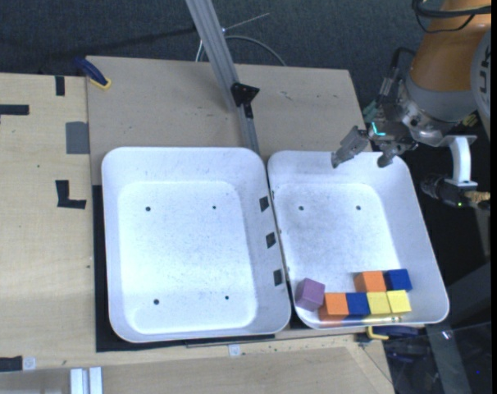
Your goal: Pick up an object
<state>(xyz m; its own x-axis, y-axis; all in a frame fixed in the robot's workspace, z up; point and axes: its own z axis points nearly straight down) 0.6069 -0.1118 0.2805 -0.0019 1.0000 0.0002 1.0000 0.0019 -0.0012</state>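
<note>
Gripper [366, 149] sits above the far rim of the right bin [421, 236], at the end of the arm [453, 48] entering from the right. Its two fingers stand apart with nothing between them; one finger [348, 148] points toward the bin's far left corner, the other [387, 156] lies just beside it to the right.

Blocks are grouped well away from the gripper, against the near wall of the same bin. A purple block [311, 292] lies at the left end, slightly tilted. Next to it come an orange block [336, 304], a blue block [357, 303], and two yellow blocks [389, 302] in a row. Behind that row sit a second orange block [369, 281] and a second blue block [398, 279]. Whether the blocks touch one another is hard to judge, though they appear packed close.

Left bin [117, 220] lies farther from the gripper, alongside the right one.
</note>
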